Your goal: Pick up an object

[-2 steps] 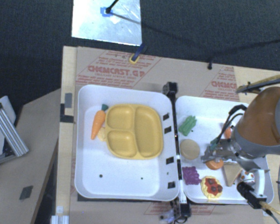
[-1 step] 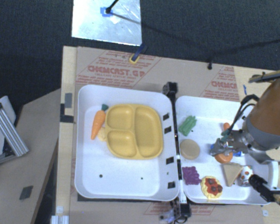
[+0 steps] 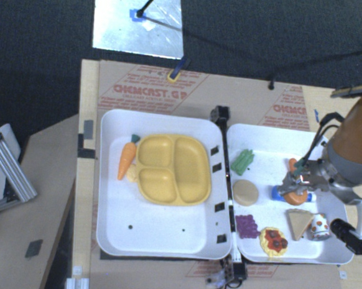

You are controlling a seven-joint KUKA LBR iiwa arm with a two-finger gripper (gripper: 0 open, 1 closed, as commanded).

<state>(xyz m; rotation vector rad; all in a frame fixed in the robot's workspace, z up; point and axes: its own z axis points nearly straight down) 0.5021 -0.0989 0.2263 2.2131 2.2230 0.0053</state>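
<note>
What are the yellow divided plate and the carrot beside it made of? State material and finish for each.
Yellow divided plate: looks like moulded plastic with a smooth, slightly glossy finish, judging by its even colour and rounded compartment ridges. Carrot: probably a plastic or rubber toy, matte, given its flat uniform orange and solid green top; the view is too coarse to be sure.

A: Where is there room around the yellow plate (image 3: 169, 169)?

B: Bare bin floor lies below it. A carrot (image 3: 126, 159) crowds its left edge.

A: And to its right?

B: Past the divider, a green toy (image 3: 243, 160), tan disc (image 3: 246, 192) and purple grapes (image 3: 247, 226) stand close together.
</note>
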